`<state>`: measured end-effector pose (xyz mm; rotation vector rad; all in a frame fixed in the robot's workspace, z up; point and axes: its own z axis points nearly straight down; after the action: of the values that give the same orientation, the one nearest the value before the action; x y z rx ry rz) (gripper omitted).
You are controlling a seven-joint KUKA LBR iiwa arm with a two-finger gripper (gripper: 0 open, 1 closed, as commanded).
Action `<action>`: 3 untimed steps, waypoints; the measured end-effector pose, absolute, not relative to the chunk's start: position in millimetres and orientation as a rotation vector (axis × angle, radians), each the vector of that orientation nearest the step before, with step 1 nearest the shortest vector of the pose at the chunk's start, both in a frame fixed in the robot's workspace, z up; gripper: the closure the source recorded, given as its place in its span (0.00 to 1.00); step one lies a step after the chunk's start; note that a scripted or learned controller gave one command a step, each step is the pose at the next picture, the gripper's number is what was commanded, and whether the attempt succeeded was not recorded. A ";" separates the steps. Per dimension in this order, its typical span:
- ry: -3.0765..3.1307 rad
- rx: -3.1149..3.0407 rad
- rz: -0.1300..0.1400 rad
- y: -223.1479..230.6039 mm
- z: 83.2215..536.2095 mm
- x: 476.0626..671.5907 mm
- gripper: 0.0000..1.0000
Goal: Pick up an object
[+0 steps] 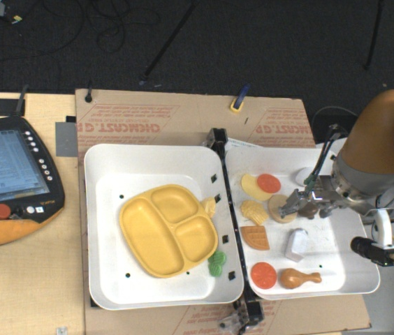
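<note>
You are still on the approach: gripper [289,206] low over the tan disc [279,208]; finger state unclear, so check before closing

1. Dark carpeted floor [183,33] across the top, crossed by thin black cables [172,44].
2. Pale wooden bench top [26,278] at the left, bearing a handheld control pendant [12,180] with a lit screen and orange underside.
3. Brown cardboard sheet [183,121] spread over the bench, printed with red lettering upside down.
4. Blue and yellow clip [239,100] on the cardboard's far edge.
5. Even, soft lighting, without hard shadows.
</note>
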<state>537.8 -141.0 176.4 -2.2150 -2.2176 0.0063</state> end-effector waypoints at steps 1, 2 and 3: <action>-2.216 -2.215 0.007 -139.6 114.4 529.6 0.00; -2.220 -2.216 0.004 -136.9 85.6 529.2 0.00; -2.211 -2.225 0.003 -139.3 97.3 528.9 1.00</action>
<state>528.9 -139.3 97.3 -2.2252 -2.2114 0.0034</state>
